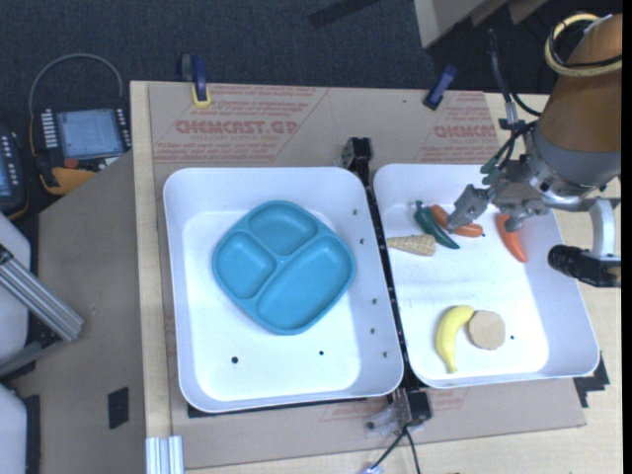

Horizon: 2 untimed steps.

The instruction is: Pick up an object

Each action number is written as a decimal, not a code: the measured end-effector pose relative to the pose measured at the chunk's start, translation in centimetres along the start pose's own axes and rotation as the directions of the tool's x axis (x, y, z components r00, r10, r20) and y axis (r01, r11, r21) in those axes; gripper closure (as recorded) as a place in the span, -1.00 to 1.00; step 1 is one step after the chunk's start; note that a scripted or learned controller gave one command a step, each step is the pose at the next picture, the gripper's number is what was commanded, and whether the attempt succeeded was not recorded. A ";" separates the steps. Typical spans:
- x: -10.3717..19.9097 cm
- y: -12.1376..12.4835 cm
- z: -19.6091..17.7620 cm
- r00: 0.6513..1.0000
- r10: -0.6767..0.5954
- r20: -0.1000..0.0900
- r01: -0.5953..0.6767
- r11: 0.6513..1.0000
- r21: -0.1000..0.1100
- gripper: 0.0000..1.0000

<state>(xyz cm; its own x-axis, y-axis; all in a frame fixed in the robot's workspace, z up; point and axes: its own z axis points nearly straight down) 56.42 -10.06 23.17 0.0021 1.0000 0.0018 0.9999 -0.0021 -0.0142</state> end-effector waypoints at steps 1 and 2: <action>0.0 0.2 -0.7 1.000 -0.002 0.001 0.002 1.000 -0.014 -1.00; -0.6 -0.2 3.9 1.000 0.000 0.000 0.000 1.000 -0.007 -1.00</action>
<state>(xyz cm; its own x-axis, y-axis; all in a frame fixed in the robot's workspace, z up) 56.15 -10.64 19.25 0.0016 1.0000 0.0014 1.0000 -0.0016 -0.0068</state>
